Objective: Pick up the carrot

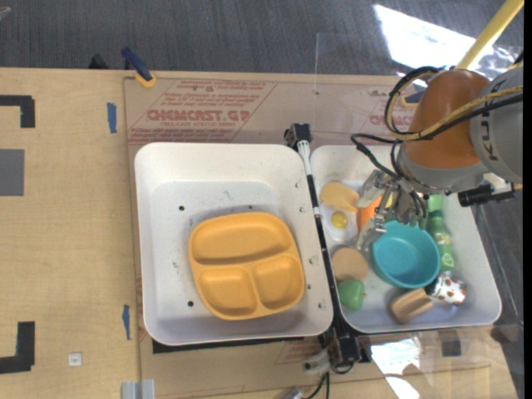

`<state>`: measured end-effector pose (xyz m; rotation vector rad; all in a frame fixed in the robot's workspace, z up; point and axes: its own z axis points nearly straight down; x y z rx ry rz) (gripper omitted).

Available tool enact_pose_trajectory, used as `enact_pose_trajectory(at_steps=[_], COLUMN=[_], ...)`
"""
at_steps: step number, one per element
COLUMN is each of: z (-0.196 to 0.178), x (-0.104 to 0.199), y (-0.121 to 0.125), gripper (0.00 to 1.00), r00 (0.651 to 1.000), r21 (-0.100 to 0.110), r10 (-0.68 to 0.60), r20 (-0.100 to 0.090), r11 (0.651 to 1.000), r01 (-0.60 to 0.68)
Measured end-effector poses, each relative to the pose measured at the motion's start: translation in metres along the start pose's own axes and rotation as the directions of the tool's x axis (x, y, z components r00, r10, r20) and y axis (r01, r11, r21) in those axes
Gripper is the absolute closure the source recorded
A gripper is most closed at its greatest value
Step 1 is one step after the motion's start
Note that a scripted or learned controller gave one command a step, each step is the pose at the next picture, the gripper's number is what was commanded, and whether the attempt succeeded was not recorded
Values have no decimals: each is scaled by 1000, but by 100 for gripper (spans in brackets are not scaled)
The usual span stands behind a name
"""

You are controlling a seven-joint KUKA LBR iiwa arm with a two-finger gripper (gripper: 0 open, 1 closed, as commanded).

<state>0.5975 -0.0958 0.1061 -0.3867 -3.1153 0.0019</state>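
Camera view puts the clutter nearest us at the front of the right bin (486,302): a tan roll (410,304), a red-spotted white piece (449,288), a green ball (351,293) and a brown disc (349,263). Just behind them sits a teal bowl (405,256), crowded against the spot where we have to work.

Moving back, the carrot (368,209) shows as a small orange sliver still lying in the bin, between a fried egg (339,219) on its left and our gripper (391,209) just to its right. A pale bun (340,194) lies behind the egg, and green pieces (435,206) line the right side.

We judge the task not yet done: we have the gripper down at the carrot, but we see nothing lifted, and whether its pincer is apart or together we cannot tell, since the wrist and cables cover it. The grasp and the lift are both left.

In the way, as we read it, are the bowl's rim and the egg, both close enough to get nudged.

Off to the left, the other bin (154,223) holds a yellow tray (246,264), well apart from our work.
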Motion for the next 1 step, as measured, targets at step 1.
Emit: enact_pose_trajectory(at_steps=[1], z=[-17], x=[-5], y=[5], gripper=[100], r00=[1000], r21=[-4], r10=[-7], r20=[18], r11=[1000], r01=[7])
